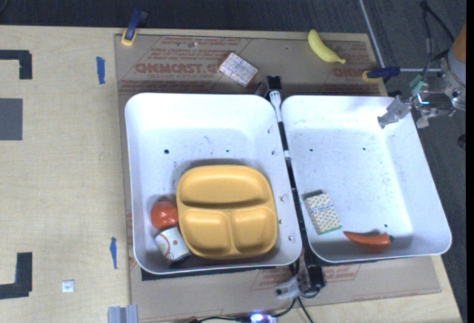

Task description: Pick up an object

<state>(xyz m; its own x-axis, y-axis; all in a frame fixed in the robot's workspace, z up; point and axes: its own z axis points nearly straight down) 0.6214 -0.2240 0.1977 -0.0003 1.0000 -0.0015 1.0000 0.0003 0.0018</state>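
Note:
My gripper (404,119) hangs over the far right corner of the right bin (355,129), open, with nothing between its fingers. In that bin's near part lie a small speckled green-and-white block (323,212) and a red-orange pepper (368,238), both well below and to the left of the gripper. The left bin (200,121) holds a yellow divided plate (226,210), turned upside down as it seems. A red-orange round thing (163,214) and a small white-and-orange can (172,244) sit against the plate's left side.
Behind the bins, on the cardboard, lie a yellow banana (324,47) and a small patterned packet (237,68). Blue clamps (381,73) hold the cardboard at the back. A black clip (274,84) joins the bins at their far edge.

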